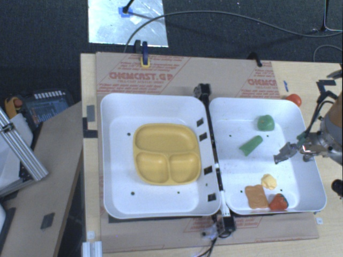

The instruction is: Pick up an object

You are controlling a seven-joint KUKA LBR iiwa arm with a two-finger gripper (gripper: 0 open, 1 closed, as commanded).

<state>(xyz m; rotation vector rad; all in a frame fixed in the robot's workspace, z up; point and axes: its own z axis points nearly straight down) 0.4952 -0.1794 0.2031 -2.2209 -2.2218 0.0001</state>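
The right bin (308, 197) holds several small items. A green rounded piece (265, 123) sits near the far side, with a green elongated piece (251, 145) just in front of it. A small yellow piece (269, 181), a flat orange piece (256, 196) and a red piece (278, 202) lie near the front. My gripper (285, 154) hangs over the right part of this bin, to the right of the green elongated piece and above the yellow one. Nothing is seen in its grasp.
The left bin (115, 122) holds a yellow divided tray (166, 153). An orange-red ball (293, 98) lies on the cardboard behind the right bin. Clips run along the seam between the bins (206, 143). Cables cross the floor beyond the bench.
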